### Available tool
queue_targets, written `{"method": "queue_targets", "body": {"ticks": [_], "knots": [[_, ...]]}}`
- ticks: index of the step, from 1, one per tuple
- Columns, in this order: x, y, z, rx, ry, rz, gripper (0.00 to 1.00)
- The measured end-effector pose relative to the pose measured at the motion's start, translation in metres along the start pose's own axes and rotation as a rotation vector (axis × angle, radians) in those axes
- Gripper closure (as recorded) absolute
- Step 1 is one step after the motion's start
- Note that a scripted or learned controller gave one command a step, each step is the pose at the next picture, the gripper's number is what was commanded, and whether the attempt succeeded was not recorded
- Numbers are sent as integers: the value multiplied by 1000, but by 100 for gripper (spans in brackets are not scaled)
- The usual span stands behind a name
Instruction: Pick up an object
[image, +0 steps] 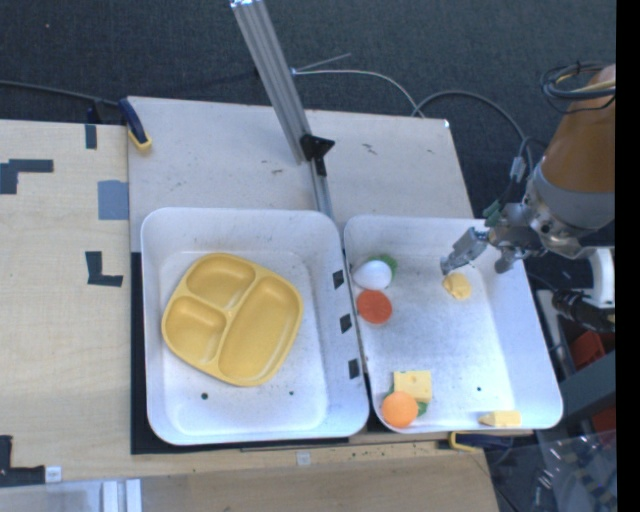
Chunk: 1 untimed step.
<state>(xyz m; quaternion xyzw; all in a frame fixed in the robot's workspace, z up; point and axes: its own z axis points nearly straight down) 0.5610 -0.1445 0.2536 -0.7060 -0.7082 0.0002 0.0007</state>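
While left bin (160, 330) holds yellow tray (232, 317), right bin (520, 330) holds toys.

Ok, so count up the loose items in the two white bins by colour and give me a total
Yellow: 4 — the divided plastic tray, small lump, cube-shaped block, flat wedge
Orange: 1 — the round ball
Red-orange: 1 — the round ball
White: 1 — the round ball
Total: 7

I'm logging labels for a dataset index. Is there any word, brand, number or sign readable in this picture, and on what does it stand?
None can be read.
The yellow divided plate, both white bins and the toy foods are unmarked.
The dark tape pieces on the bench are blank.
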Motion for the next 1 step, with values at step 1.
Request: {"method": "queue_targets", "body": {"ticks": [1], "knots": [[1,0,-10,0,1,-2,100]]}}
